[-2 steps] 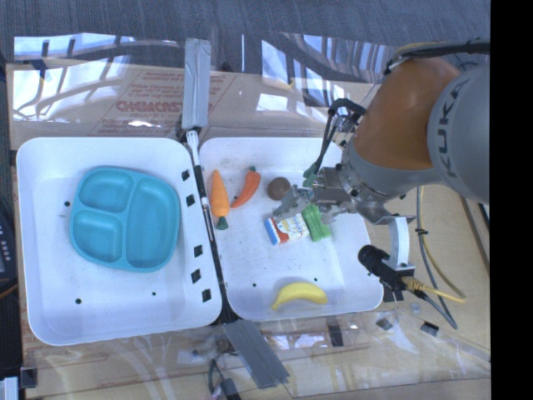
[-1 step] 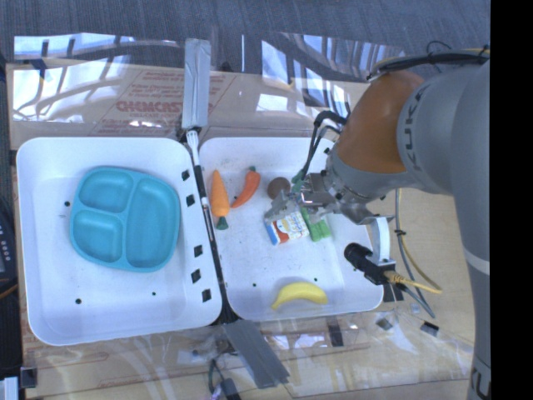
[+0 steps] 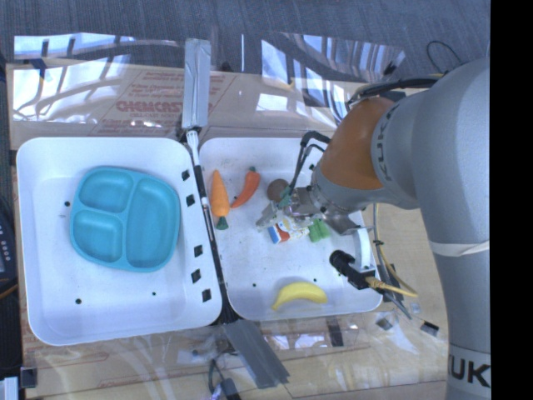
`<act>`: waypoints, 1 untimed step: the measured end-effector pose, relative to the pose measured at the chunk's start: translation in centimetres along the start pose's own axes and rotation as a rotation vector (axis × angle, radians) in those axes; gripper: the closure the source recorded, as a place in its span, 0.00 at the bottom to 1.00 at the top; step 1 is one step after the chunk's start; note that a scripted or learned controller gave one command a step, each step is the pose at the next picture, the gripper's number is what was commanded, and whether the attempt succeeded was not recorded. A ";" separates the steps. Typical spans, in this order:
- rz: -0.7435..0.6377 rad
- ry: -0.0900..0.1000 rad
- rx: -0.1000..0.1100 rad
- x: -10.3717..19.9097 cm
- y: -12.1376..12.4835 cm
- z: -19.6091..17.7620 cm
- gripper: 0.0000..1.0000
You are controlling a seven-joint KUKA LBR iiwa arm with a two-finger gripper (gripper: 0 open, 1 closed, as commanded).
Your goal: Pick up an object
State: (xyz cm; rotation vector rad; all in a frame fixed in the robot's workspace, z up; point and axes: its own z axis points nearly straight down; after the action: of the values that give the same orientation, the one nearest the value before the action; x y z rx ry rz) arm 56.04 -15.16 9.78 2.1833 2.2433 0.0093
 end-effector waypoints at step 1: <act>-0.003 -0.001 -0.001 -0.1 0.2 -1.1 1.00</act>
State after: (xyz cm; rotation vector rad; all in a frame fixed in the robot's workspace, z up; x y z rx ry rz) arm 56.19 -15.27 10.93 2.1791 2.2448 0.0093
